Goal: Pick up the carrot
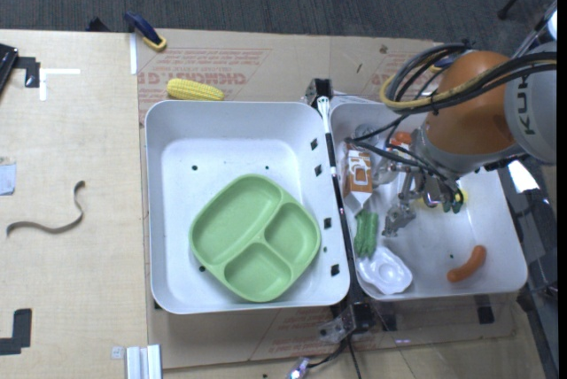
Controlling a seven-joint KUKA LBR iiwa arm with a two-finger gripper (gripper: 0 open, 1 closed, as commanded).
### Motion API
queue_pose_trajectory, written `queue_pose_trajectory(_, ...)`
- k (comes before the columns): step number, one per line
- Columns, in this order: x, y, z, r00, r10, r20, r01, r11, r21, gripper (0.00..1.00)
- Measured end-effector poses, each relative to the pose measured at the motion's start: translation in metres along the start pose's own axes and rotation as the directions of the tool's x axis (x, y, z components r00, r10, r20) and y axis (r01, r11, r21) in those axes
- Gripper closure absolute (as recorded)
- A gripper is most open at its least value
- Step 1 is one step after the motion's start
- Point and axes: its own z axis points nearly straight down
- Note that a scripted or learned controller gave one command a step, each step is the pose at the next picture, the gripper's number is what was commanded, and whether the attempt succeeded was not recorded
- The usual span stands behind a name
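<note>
Broad pale wooden desk, carrying two shallow white plastic bins side by side. Left bin, holding a green three-compartment plastic plate. Right bin, crowded with small items, hence the grey arm's gripper hanging low over its middle; whether spread or pressed together, cannot tell. Small orange carrot, smooth, stubby, slightly curved, lying free near the right bin's front corner, apart from the gripper.

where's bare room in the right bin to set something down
Bare floor lies between the gripper and the carrot, toward the right bin wall. The left side is crowded: snack packet, green pod, white cup.
</note>
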Motion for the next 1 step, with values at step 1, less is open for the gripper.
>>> queue_pose_trajectory(1,0.0624,-0.0100,0.0002,0.998,-0.064,-0.001,0.064,0.998,0.000,0.00)
